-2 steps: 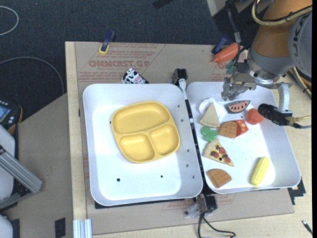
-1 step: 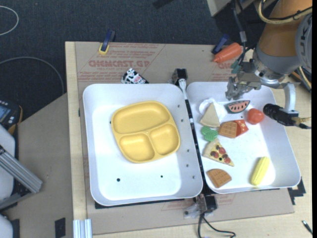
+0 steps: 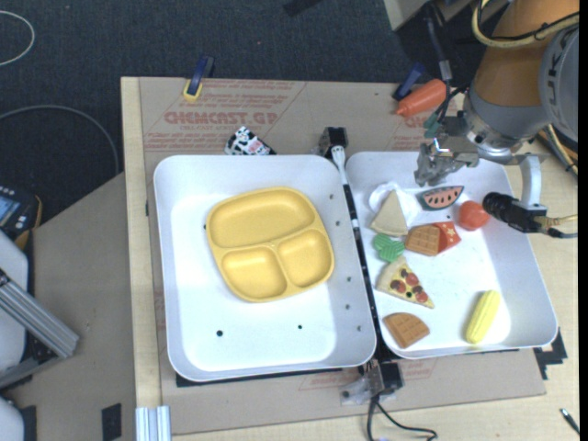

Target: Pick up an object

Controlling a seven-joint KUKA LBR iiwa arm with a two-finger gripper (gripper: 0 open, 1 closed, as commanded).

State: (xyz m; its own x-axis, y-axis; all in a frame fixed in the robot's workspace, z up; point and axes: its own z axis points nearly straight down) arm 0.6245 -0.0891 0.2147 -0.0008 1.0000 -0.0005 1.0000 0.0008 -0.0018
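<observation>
The toy foods lie in the right bin, any of them a candidate for picking. Nearest the gripper is a watermelon slice, just below and to the right of the fingers and apart from them. A red tomato sits to the right of the slice. Left of the slice lies a pale sandwich wedge, with a white piece tucked at its upper left. Below it are a green leafy piece and a waffle touching a red piece on its right side. Lower still come a pizza slice, a brown cookie near the front wall, and a yellow corn cob tilted toward the front right corner.

The gripper hangs over the back of the right bin, near its far wall, pointing down; nothing sits between its fingers, and whether they are wide or narrow I cannot tell. A black cable fitting reaches in from the right, just beside the tomato.

The left bin holds a yellow divided plate with three compartments. Outside the bins, on the bench, lie an orange carrot behind the right bin, a black-and-white toy behind the left bin, and a blue and yellow clamp at the far edge.
</observation>
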